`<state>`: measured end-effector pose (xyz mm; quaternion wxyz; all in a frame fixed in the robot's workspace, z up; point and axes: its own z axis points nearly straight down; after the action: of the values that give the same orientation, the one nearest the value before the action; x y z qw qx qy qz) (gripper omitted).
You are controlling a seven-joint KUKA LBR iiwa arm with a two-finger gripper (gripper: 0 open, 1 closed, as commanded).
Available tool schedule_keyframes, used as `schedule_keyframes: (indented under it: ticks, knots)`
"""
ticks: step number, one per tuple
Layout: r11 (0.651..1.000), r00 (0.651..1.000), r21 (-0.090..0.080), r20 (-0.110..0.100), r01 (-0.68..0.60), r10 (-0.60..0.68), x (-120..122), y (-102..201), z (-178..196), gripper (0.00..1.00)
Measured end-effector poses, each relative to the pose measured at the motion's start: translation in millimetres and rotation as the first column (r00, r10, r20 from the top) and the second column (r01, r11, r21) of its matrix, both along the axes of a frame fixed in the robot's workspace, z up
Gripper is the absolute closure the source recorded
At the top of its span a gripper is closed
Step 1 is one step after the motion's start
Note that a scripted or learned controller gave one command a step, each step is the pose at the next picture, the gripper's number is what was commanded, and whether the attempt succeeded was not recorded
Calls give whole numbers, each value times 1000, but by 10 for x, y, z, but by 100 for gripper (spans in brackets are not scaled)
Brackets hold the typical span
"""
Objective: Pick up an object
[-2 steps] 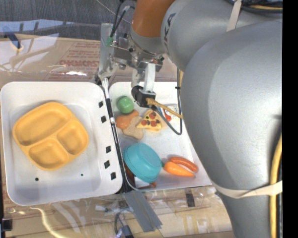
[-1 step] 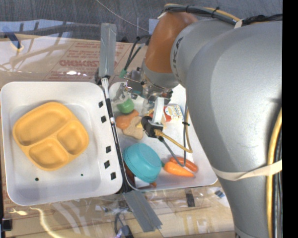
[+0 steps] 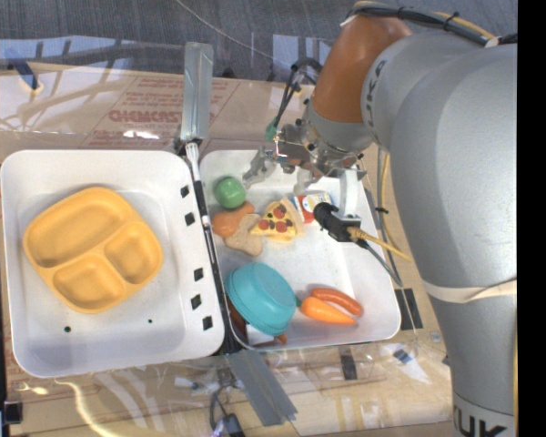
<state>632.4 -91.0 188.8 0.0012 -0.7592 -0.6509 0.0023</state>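
Grey gripper (image 3: 291, 167) low over pizza (image 3: 278, 221) and ball (image 3: 229, 190), finger state unclear, nothing lifted yet

Setting: robotics lab or test cell. Evidence: large grey industrial arm (image 3: 455, 153) with orange band, loose cabling; bench (image 3: 100, 107) covered in taped cardboard and clear plastic sheet; two shallow white bins (image 3: 18, 335) clipped side by side. Contents are toy items: plastic play food (image 3: 278, 221) and yellow divided tray (image 3: 91, 248).
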Motion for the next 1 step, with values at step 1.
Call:
schedule_keyframes:
  ticks: [1]
  knots:
    - [999, 999, 3, 4, 36, -36, -688, -61, -967, 0]
